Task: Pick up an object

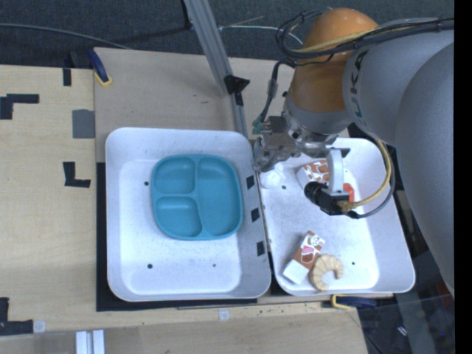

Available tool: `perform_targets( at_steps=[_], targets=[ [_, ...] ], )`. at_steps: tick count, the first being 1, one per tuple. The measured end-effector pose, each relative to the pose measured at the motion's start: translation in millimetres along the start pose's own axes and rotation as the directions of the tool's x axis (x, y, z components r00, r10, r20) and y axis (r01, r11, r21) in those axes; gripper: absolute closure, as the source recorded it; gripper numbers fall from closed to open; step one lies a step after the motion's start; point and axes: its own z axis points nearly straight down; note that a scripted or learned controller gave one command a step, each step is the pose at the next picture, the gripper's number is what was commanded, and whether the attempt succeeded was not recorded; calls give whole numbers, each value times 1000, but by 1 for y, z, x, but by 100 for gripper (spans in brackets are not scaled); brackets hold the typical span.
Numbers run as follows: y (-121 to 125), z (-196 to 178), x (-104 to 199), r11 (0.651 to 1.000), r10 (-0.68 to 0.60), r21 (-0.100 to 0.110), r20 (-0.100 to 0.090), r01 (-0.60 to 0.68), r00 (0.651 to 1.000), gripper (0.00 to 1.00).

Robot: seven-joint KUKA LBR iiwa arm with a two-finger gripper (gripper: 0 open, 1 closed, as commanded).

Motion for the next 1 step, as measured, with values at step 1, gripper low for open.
perform_targets(
  at_steps=[1],
  targets=[
    [20, 15, 40, 1000, 2, 1, 1, -2, 1000, 100]
  ],
)
